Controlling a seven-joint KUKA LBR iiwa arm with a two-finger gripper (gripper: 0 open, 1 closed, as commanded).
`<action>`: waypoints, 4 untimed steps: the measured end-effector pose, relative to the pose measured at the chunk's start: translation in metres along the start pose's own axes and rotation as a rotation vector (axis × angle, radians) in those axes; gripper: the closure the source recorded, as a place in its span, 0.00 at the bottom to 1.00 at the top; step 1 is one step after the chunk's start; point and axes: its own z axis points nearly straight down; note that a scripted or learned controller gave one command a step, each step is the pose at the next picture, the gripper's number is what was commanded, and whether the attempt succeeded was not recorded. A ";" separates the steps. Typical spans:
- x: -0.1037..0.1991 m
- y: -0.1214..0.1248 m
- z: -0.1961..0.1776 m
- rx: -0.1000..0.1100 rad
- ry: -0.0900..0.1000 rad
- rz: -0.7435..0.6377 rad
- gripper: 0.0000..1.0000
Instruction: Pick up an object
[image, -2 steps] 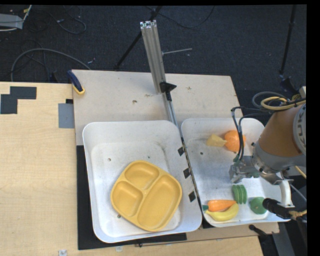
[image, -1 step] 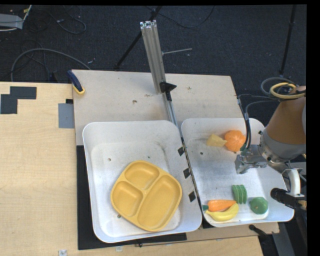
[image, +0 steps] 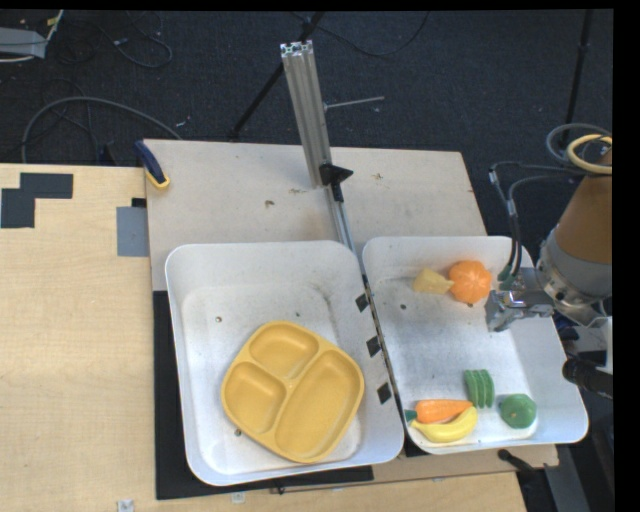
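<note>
In the right bin (image: 440, 345) lie several toy foods. An orange fruit (image: 469, 281) rests at the back beside a pale yellow wedge (image: 432, 282). Near the front sit a ridged green piece (image: 479, 387), a round green piece (image: 517, 410), a carrot (image: 442, 410) and a banana (image: 448, 429). My gripper (image: 500, 312) hangs over the right side of this bin, just right of and below the orange fruit. Nothing shows between its fingers.
The left bin (image: 200, 290) holds a yellow divided plate (image: 292, 389). A metal post (image: 306, 110) rises behind the bins, with black clips (image: 373, 345) along the divider. Cables and the arm's body (image: 585, 240) crowd the right edge.
</note>
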 end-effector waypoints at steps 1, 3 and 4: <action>-0.001 0.000 -0.008 0.004 0.001 0.000 1.00; 0.108 0.030 -0.019 0.005 0.002 -0.004 1.00; 0.168 0.047 -0.016 0.005 0.003 -0.005 1.00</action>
